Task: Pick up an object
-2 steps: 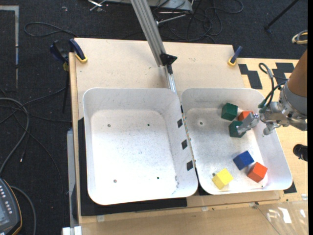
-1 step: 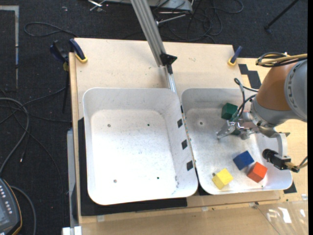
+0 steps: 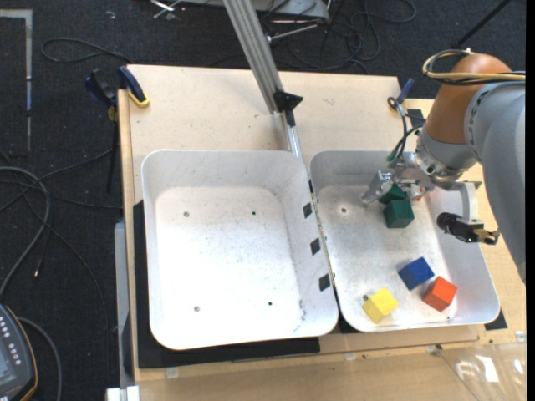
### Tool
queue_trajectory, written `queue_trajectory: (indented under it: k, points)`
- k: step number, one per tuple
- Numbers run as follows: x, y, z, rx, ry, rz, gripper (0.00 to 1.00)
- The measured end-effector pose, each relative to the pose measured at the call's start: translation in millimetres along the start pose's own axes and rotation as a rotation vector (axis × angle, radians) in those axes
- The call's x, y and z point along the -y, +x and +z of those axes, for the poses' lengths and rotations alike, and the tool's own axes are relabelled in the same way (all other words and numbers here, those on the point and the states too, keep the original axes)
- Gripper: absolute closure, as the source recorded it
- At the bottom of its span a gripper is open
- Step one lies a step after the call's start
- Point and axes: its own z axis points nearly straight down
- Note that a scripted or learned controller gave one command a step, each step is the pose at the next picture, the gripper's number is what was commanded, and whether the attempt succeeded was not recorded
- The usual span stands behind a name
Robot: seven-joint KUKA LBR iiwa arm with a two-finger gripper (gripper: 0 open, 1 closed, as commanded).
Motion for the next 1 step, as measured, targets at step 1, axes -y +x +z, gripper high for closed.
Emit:
queue_trajectory:
  k: [1]
  points:
    - [1.0,0.2,-9.9,0.002,-0.005,-0.002,1.00]
